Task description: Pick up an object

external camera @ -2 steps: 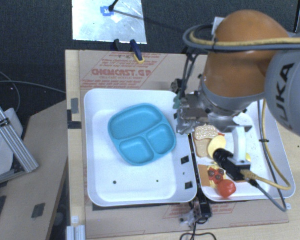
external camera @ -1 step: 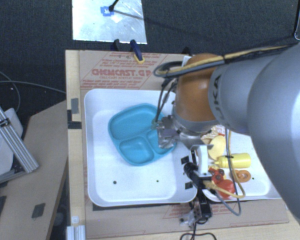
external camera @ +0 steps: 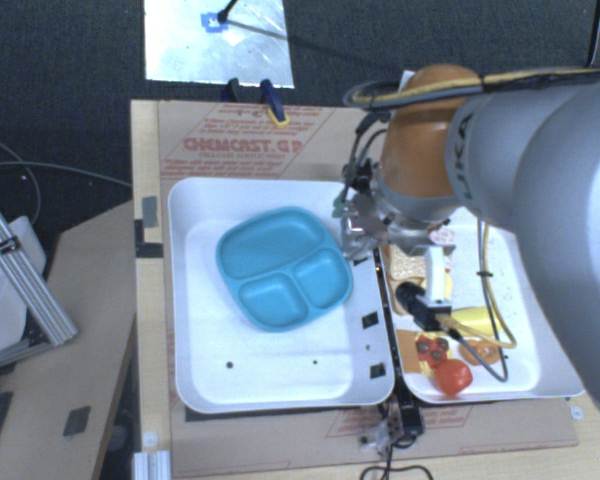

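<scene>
Your pincer (external camera: 355,220) hangs over the inner edge of the left bin (external camera: 195,298), right by the wall it shares with the right bin (external camera: 540,368). From this slant the wrist hides its tip, so you cannot tell whether it is released or clenched. Nothing can be seen in its grasp.

The nearest thing to take is the blue plate (external camera: 280,268). It lies flat in the middle of the left bin, and its right rim is just beside the pincer. It is the only thing in that bin.

- A shallow plate lying flat offers little to pinch from above, so go for the raised rim rather than the face.
- Line the pincer up across the rim at the near right corner, with one side over the outside and one over the hollow inside.
- Come straight down and keep clear of the bin wall, which is close on that side.
- Lift slowly. Held by one edge, the plate will likely tip and may slip.

The red piece (external camera: 452,376) and the yellow piece (external camera: 475,320) in the right bin look easier to grip, if you prefer. Both sit near its front, partly under the arm.
</scene>
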Robot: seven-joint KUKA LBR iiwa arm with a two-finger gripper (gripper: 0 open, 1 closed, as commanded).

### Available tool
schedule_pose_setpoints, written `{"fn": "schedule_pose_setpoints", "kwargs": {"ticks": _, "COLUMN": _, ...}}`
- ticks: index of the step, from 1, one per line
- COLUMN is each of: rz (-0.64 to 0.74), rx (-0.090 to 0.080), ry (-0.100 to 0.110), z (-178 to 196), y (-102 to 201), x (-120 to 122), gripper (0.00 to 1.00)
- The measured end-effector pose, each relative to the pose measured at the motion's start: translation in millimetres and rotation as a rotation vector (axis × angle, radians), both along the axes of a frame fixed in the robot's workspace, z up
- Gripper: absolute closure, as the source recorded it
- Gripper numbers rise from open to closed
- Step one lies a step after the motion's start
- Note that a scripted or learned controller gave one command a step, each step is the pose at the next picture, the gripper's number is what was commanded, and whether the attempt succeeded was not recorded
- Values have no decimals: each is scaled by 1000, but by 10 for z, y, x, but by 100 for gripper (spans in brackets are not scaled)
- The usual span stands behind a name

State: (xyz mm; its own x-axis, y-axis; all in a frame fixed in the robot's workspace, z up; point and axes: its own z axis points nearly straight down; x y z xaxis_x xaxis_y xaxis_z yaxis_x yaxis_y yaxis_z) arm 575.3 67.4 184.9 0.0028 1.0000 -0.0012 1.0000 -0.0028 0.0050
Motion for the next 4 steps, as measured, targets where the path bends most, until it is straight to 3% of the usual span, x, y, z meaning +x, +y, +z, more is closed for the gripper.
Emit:
{"fn": "schedule_pose_setpoints", "kwargs": {"ticks": 1, "rz": 12, "rx": 5, "ry": 7, "z": 514, "y": 535, "x": -924, "gripper": 100}}
{"fn": "schedule_pose_setpoints", "kwargs": {"ticks": 2, "rz": 10, "rx": 9, "ry": -15, "z": 3165, "y": 906, "x": -627, "gripper": 100}}
{"fn": "schedule_pose_setpoints", "kwargs": {"ticks": 3, "rz": 15, "rx": 5, "ry": 6, "z": 3000, "y": 1716, "x": -900, "gripper": 100}}
{"fn": "schedule_pose_setpoints", "kwargs": {"ticks": 4, "rz": 0, "rx": 1, "ry": 2, "z": 2914, "y": 1374, "x": -114, "gripper": 100}}
